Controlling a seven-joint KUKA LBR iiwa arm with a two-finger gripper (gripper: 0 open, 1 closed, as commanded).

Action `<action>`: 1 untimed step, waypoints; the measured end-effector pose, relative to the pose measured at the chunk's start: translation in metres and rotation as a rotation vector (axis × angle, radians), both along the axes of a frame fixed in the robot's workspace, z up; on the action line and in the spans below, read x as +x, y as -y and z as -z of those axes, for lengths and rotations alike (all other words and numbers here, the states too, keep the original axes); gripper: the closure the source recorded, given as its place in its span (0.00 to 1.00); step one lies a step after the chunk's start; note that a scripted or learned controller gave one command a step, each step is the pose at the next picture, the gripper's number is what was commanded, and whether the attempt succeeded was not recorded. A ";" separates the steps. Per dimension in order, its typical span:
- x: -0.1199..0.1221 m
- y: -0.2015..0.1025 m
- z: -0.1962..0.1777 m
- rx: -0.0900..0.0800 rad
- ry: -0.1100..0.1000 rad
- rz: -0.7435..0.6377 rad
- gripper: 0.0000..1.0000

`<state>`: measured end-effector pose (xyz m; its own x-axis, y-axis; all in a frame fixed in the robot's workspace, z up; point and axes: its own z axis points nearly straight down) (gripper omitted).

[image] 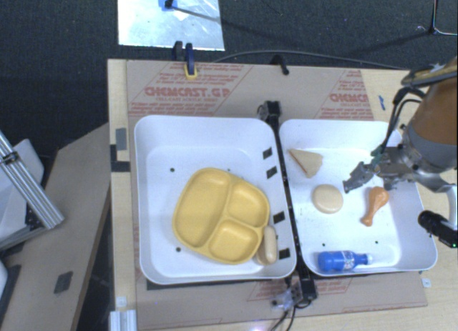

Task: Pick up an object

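White plastic is forming two shallow bins sitting side by side on the bench (118, 201). In the left bin (157, 172) a yellow divided tray (218, 215) is lying near the centre, with a pale bread roll (268, 245) touching its edge at about four o'clock. In the right bin (411, 247) a tan wedge (306, 161) is resting toward eleven o'clock, a round beige disc (328, 199) is sitting near the middle, an orange drumstick (374, 204) is lying at three o'clock of the disc, and a blue bottle (342, 259) is lying on its side at six o'clock. Reaching in from three o'clock, the claw (360, 177) is hovering just above the drumstick, between it and the wedge; whether its fingers are apart or together cannot be told, and nothing is showing between them.
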<state>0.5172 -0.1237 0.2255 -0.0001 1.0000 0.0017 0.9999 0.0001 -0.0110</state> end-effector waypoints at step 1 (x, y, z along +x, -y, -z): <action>0.003 0.000 -0.006 -0.002 0.012 -0.003 0.00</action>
